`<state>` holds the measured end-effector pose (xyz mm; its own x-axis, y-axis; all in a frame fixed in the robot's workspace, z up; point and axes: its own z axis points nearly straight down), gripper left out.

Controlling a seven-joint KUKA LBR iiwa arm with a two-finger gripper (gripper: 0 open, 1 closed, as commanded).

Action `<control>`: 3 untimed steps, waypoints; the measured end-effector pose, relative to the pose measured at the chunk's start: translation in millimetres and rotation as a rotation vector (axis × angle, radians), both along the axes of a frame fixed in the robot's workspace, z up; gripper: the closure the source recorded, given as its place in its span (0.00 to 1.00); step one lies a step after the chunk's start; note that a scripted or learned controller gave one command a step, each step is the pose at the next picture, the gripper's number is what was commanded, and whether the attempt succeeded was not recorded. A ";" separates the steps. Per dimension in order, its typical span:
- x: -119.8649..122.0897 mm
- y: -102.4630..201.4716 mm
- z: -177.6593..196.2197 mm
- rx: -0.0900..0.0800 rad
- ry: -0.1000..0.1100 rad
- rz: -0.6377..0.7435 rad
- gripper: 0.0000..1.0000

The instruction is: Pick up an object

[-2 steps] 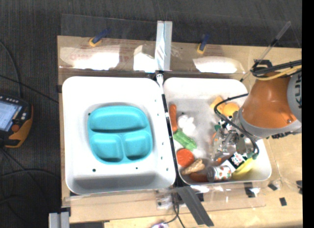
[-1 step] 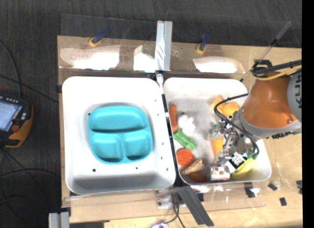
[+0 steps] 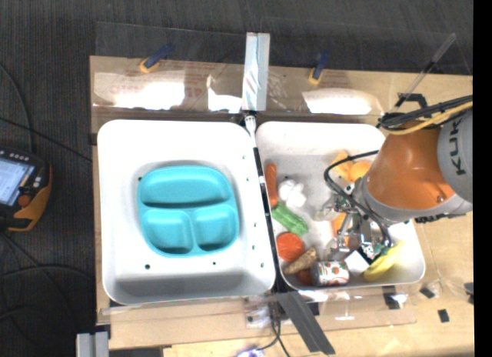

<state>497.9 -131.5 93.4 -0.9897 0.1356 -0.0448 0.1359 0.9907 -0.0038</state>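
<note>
Floor: dark grey carpet surrounds the counter [image 3: 115,78], a pale wooden top.
Bins: two shallow white bins side by side, the left bin [image 3: 115,194] and the right bin [image 3: 307,144].
Left bin contents: one turquoise tray [image 3: 187,208] with three compartments, one long and two smaller, lying flat near the middle.
Right bin contents: a crowded heap of small items along its left and near sides.
Count, right bin: one orange-red stick [image 3: 270,182] along the left wall; one white lump [image 3: 292,191] just beside it; one green pepper-like piece [image 3: 288,218]; one red tomato-like ball [image 3: 290,245]; one brown roll [image 3: 300,260] touching that ball; one red-and-white can [image 3: 333,272] lying on its side; one yellow banana-like piece [image 3: 382,264] at the near right corner; one orange item [image 3: 356,169] partly hidden behind the arm.
Arm: one, grey with an orange band [image 3: 411,175], over the right bin.
End effector [image 3: 360,238]: low among the items, just above the can and beside the yellow piece; whether it is wide or narrow cannot be told, and no item is seen held.
Clips: two, blue and yellow, on the far edge, one [image 3: 155,58] left and one [image 3: 316,71] right.
Handheld device [image 3: 21,188]: one, on the floor to the left.
</note>
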 end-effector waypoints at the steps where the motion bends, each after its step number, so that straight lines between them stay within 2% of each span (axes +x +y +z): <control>1: -4.1 1.5 5.6 0.005 0.023 0.002 1.00; 2: -0.2 1.2 8.6 0.002 0.009 0.001 0.00; 3: -1.2 1.6 14.9 0.004 0.018 0.002 1.00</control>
